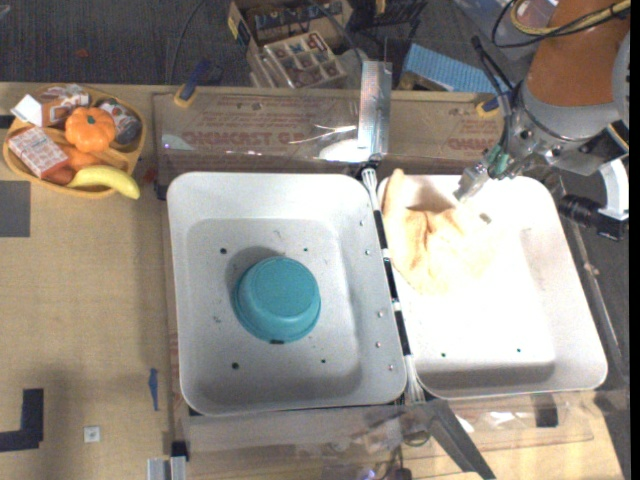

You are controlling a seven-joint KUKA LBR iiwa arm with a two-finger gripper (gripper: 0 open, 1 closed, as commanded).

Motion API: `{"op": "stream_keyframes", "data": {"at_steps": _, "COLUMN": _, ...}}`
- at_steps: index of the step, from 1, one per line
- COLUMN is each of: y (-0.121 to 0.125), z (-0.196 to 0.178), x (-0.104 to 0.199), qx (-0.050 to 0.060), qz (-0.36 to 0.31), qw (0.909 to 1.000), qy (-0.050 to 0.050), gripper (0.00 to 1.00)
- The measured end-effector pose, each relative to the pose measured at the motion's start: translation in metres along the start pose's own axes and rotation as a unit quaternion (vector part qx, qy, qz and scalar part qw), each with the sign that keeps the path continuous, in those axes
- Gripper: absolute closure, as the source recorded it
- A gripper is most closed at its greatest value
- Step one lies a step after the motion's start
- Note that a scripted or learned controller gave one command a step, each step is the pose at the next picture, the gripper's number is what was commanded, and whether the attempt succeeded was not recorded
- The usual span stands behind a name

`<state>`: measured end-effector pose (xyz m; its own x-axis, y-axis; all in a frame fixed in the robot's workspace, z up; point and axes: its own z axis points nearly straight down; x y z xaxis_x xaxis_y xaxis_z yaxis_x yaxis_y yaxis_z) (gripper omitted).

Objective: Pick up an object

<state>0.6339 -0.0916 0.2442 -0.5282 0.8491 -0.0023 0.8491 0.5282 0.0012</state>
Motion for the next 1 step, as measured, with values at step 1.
{"op": "stream_keyframes", "data": {"at_steps": 1, "y": -0.0001, "z": 0.0001, "x": -0.0001, "qx": 0.000, "qz": 0.000, "qw": 1.0000, "qy": 0.000, "gripper": 0.00}}
